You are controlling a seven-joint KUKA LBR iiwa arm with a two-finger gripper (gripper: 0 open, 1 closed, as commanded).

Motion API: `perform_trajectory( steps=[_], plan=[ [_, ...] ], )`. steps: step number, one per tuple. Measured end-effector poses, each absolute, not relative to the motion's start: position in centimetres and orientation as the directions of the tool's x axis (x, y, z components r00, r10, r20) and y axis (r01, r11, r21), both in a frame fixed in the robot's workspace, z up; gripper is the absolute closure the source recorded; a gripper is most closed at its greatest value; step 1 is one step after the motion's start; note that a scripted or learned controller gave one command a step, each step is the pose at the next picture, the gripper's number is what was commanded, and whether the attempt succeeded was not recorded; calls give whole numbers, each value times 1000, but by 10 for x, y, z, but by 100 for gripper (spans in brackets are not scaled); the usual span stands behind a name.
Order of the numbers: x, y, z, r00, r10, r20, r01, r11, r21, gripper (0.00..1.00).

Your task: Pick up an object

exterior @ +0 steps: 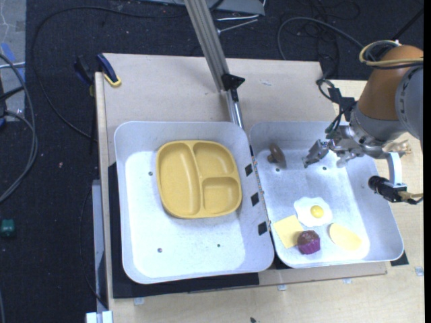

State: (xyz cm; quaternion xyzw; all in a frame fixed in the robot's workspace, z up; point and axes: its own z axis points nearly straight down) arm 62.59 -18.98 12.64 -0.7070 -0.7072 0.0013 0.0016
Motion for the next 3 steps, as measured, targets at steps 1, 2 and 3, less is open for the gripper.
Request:
perform_trajectory(
  steps=[1,2,3],
  plan=[
    [626,-189,90,0,1000,0,1000,0,-2,0],
    [627,-189,103,-1,1000,-2,1000,1,3,100],
    [629,-195,165,1,1000,-2,1000,-1,6,100]
  ],
)
